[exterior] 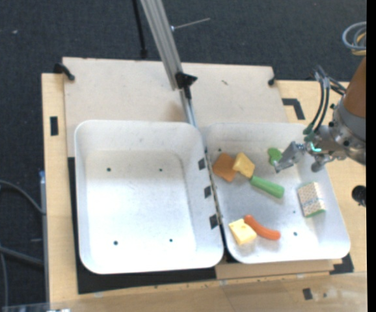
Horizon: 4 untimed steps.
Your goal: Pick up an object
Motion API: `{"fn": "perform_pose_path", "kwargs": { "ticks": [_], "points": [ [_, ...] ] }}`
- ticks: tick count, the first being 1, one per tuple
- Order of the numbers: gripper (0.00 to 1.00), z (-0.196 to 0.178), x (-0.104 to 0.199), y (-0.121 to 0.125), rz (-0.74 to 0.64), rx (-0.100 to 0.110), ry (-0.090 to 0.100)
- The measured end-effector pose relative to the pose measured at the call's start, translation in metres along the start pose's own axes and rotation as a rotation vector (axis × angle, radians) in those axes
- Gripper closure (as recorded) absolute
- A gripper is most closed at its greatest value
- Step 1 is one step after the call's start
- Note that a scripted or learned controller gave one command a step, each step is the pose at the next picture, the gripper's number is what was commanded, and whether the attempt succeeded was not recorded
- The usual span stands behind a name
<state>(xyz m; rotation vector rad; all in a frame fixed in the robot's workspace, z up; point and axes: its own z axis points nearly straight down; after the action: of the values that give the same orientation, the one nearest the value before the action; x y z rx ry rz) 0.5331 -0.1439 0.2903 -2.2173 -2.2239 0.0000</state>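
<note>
1. Now the hand (pixel 285 160) hangs over the upper part of the right bin (pixel 334 236); I cannot tell if it is wide or narrow, and nothing is seen in it.
2. Nearest is the green piece (pixel 267 186), just below and left of the hand, its long axis slanting down to the right. A small green object (pixel 274 154) lies beside the hand.
3. Further left lie 2 blocks touching, orange (pixel 224 167) and yellow (pixel 244 165). The patterned block (pixel 311 199) is below right. Another yellow block (pixel 242 231) and an orange stick (pixel 262 229) lie near the front wall.
4. I judge nothing blocks the descent.
</note>
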Motion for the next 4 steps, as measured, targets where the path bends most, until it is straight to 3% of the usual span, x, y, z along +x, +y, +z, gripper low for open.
{"fn": "perform_pose_path", "kwargs": {
  "ticks": [1, 2, 4],
  "points": [
    [0.00, -0.002, 0.000, 0.001, 0.000, -0.004, -0.001],
    [0.00, 0.050, -0.008, 0.009, 0.005, 0.001, -0.003],
    [0.00, 0.160, 0.009, 0.004, 0.007, 0.004, -0.002]
  ]
}}
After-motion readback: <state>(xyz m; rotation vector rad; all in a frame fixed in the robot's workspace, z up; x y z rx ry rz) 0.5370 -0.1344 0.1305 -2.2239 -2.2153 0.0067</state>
